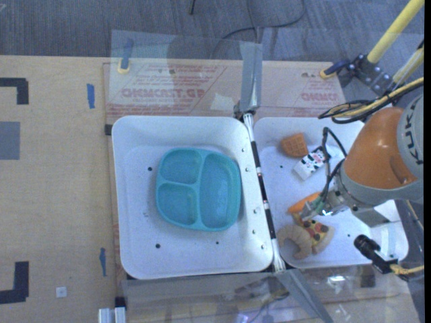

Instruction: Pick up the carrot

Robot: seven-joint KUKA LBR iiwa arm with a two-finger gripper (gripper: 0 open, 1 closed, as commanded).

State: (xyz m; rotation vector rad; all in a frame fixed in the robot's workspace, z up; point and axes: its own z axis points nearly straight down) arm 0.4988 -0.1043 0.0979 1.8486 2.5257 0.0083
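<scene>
- Two white bins: left bin [135, 247], right bin [350, 258]
- One teal divided plate [199, 188]
- One carrot [304, 203]
- One brown cookie-like piece [294, 145]
- One small white carton [310, 164]
- One pizza slice [316, 232]
- One tan curved toy [296, 239]
- One arm [384, 157]

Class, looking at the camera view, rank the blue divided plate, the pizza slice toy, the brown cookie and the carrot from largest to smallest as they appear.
1. Blue divided plate, by far the largest.
2. Pizza slice toy.
3. Brown cookie and carrot: these look about alike, and the arm's hand hides part of the carrot, so I will not rank them.
</scene>
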